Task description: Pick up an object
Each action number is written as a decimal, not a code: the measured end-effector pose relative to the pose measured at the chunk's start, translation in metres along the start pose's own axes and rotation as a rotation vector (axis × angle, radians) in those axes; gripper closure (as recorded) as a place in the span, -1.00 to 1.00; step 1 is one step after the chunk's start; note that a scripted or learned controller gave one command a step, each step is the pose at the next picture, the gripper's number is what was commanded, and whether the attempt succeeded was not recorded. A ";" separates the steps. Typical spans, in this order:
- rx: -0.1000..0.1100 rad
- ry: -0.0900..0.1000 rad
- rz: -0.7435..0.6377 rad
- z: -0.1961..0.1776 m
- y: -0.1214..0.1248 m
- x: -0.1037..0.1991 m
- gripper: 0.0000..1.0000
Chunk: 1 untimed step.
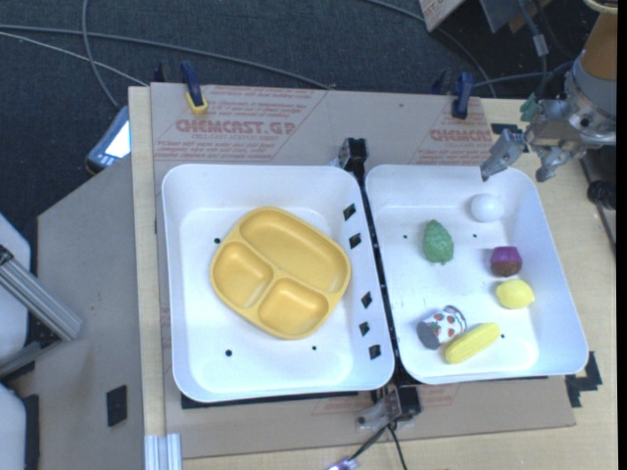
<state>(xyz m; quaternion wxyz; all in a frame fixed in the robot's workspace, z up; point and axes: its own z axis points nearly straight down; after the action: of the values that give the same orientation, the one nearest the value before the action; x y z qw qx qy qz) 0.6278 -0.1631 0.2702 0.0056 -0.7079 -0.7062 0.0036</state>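
My gripper [522, 160] hangs over the far right corner of the right bin [558, 292], its two fingers spread open with nothing between them. A white egg-like ball [485, 207] lies just below and left of it. Further down the bin lie a green leafy vegetable [438, 242], a purple piece [506, 259], a yellow lemon [514, 294], a yellow banana [471, 344] and a small grey, red and white toy [440, 326].
The left bin [186, 262] holds a yellow divided plate [280, 271]. A black divider with clips [361, 262] runs between the bins. Blue clamps [194, 86] [460, 94] pin the cardboard at the back. Cables trail on the dark floor behind.
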 end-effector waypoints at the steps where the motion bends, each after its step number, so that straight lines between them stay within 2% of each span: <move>1: -0.012 -0.002 -0.003 -0.007 0.002 0.000 -1.00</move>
<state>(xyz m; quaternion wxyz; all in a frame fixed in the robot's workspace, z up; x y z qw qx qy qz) 0.6299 -0.1627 0.2773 0.0003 -0.7070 -0.7072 0.0001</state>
